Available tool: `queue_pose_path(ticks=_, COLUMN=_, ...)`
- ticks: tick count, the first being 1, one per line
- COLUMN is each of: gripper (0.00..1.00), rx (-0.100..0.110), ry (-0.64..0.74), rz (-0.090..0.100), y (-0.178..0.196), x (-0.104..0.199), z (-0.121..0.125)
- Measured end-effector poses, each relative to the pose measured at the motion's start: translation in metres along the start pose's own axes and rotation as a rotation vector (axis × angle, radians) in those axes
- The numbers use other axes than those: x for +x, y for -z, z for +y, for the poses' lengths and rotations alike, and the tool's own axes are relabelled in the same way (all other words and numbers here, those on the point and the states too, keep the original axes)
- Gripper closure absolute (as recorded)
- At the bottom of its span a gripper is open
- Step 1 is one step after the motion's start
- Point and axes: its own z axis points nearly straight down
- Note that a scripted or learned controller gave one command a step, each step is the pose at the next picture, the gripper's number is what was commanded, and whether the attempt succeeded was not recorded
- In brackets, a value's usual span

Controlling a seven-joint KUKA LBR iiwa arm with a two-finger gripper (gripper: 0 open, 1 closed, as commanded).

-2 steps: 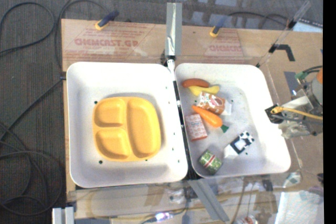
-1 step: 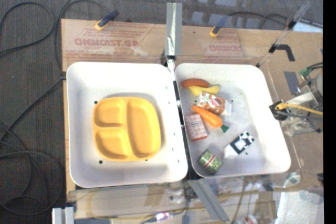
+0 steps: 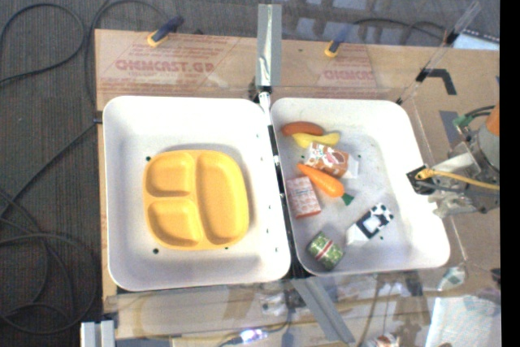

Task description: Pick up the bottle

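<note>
The bottle (image 3: 370,223), as I judge it, is the small white one with a black-and-white patterned label. It lies on its side at about five o'clock in the right bin (image 3: 406,126), neck pointing toward seven o'clock. It looks like smooth hard plastic, rounded, so it may roll under a poor pinch.

Just beside it at seven o'clock is a green can (image 3: 325,249), short and cylindrical, near but apart as far as I can see. At ten o'clock from the bottle lie a tapered orange carrot (image 3: 322,180) and a flat pinkish box (image 3: 303,197), both clear of it.

My gripper (image 3: 429,175) sits over the bin's three o'clock rim, at about one o'clock from the bottle and well apart from it. Whether I am open or closed I cannot tell. I hold nothing.

So this is the approach step. Next I must travel toward seven o'clock, line up across the bottle's body and descend.
</note>
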Motion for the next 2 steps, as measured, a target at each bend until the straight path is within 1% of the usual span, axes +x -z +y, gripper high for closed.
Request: queue_pose_path(ticks=2, gripper=1.0, rx=-0.001, ry=0.0, rz=0.0, y=0.0005, x=0.0001, z=0.0001)
